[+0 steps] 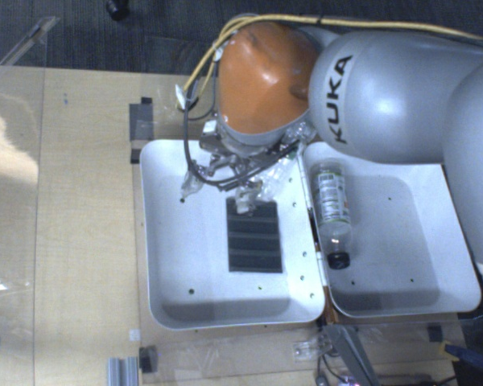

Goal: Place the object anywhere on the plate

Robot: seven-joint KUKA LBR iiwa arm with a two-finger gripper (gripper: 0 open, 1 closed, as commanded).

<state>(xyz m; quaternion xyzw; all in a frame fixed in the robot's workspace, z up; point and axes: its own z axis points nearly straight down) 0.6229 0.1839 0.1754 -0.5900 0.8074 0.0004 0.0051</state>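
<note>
The one readable text is the brand name "KUKA", in dark capital letters on the grey casing of the arm, running slantwise beside the orange band. The clear bottle lying in the right bin bears a label, but its print is too small and blurred to read.

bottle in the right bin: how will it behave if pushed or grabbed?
The bottle lies on its side on the flat floor of the right bin, so a sideways push would probably roll it. It looks clear and thin-walled, so likely light, smooth and somewhat slippery to pinch.
</note>
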